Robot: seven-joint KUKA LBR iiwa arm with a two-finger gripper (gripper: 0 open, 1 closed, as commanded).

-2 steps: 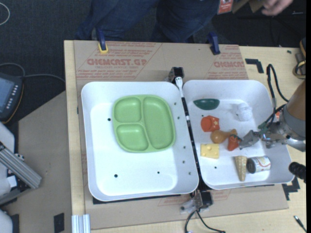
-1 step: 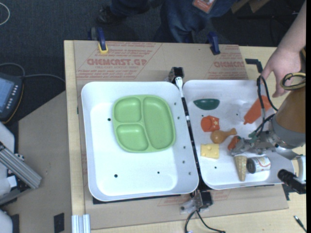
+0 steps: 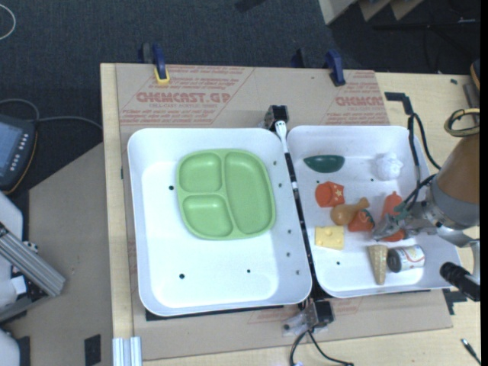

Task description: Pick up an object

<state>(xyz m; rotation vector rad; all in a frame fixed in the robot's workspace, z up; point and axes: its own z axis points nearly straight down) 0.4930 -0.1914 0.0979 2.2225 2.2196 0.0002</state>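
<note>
- The worktop (image 3: 229,90) carries two shallow white bins side by side, held by blue clamps (image 3: 159,61) at its far edge.
- The left bin (image 3: 152,273) holds a light green divided plate (image 3: 226,194) with three compartments, lying flat near the bin's middle.
- The right bin (image 3: 351,139) holds a cluster of small things, all possible picks.
- A dark green bowl-like piece (image 3: 325,161) lies near the bin's far side, with a white crumpled lump (image 3: 387,166) to its right.
- A red piece with a small star mark (image 3: 329,194) lies below the green one.
- A tan and orange drumstick-like toy (image 3: 352,213) lies just beside the red piece, toward the arm.
- A yellow cheese wedge (image 3: 330,238) lies near the bin's left wall, in front of the drumstick toy.
- A tan cone (image 3: 378,261) lies at the bin's near side, touching or nearly touching a small white can (image 3: 405,258) lying on its side.
- The grey arm (image 3: 457,197) comes in from the right, low over the right bin.
- The hand (image 3: 390,223) sits among the things, right at a red object (image 3: 392,206); whether its fingers are apart, together or clamped on anything cannot be told, as the tips blur into the clutter.
- Dark cables (image 3: 415,139) run along the right bin's far right edge.
</note>
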